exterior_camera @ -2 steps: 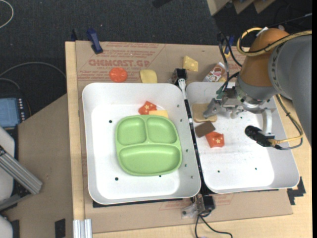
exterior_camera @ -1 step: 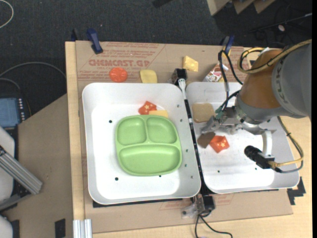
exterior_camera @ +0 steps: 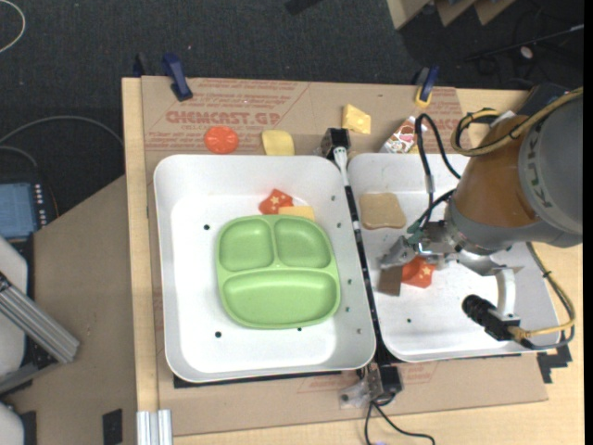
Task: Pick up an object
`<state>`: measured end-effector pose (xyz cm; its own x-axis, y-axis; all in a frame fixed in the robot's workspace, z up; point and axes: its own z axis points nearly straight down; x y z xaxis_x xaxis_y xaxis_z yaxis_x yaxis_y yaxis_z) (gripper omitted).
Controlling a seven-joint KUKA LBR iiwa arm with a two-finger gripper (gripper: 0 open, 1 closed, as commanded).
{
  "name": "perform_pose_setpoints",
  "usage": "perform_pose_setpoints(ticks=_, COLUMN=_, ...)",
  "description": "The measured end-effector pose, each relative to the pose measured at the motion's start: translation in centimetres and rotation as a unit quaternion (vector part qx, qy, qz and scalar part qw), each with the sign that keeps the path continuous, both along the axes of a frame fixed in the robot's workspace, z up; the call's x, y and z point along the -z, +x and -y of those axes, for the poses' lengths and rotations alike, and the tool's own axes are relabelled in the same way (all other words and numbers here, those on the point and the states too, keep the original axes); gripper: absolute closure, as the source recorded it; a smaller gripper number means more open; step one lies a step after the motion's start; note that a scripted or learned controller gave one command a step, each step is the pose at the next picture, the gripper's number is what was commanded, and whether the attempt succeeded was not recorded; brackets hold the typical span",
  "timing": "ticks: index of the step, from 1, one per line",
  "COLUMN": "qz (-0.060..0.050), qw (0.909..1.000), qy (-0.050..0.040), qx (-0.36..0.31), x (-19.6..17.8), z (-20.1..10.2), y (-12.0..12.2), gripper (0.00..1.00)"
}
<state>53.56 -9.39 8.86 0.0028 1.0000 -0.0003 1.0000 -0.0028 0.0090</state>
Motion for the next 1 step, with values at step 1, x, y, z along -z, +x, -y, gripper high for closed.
perform_pose_setpoints(ticks=1, qz=0.002, qw=1.0000, qy=-0.0029, qx=-0.002, x=-2.94, z=6.31, y=9.43, gripper=0.00)
